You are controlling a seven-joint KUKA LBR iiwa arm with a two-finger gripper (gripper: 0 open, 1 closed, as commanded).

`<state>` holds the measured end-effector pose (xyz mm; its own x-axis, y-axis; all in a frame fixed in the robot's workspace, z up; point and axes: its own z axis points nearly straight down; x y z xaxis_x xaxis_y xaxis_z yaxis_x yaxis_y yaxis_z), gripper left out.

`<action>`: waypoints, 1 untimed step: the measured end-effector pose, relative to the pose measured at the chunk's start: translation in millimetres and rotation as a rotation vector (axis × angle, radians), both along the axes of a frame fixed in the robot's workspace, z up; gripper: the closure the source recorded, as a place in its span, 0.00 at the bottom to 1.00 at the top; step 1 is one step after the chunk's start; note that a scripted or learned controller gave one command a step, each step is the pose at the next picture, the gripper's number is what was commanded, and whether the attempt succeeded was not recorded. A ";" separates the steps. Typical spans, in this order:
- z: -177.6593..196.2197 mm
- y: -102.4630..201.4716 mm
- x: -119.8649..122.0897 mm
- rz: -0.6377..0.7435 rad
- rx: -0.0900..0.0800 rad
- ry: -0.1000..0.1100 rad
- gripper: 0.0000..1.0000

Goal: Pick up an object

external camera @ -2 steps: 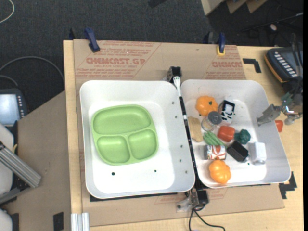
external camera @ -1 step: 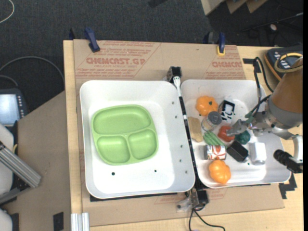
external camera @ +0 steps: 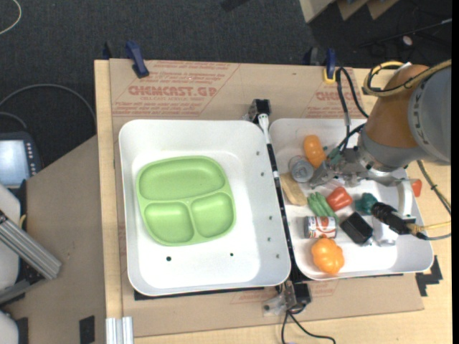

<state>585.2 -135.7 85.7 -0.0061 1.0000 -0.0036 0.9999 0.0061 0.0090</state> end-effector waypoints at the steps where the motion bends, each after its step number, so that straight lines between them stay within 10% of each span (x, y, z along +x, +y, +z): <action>1: -1.2 1.6 -107.2 -0.009 0.007 0.016 0.00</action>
<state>478.0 -134.2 84.5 0.0031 1.0000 0.0033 1.0000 -0.0030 -0.0071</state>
